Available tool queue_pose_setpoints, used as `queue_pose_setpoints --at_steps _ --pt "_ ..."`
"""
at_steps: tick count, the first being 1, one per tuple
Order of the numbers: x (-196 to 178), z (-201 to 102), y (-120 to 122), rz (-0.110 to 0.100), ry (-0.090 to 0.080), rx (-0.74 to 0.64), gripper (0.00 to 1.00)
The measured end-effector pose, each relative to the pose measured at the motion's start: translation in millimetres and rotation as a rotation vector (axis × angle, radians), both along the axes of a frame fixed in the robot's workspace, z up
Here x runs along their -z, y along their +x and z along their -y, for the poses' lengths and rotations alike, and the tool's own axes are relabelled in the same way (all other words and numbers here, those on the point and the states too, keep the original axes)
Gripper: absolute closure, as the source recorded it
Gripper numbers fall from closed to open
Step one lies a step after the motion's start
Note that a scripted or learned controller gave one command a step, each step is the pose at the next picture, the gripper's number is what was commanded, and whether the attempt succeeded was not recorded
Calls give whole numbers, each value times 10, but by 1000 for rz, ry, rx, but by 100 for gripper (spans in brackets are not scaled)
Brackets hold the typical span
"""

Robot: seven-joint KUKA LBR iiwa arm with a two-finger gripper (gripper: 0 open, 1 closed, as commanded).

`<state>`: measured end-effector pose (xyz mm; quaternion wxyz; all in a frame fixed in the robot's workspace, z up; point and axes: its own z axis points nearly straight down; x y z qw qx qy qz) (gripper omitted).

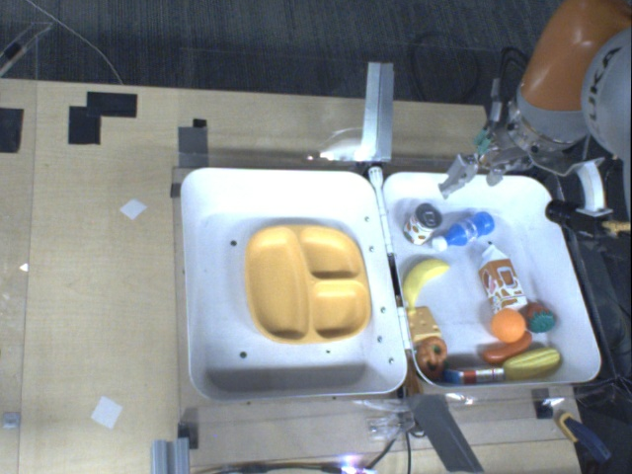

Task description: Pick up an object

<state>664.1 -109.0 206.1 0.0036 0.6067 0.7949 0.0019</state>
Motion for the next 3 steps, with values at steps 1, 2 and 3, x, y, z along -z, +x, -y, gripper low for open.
queue_pose_setpoints --at_steps 1,2,3 --pt "695 3 -104 35 2 172 0" --pt "773 108 19 42 0 150 0" --pt "805 137 3 49 2 233 0"
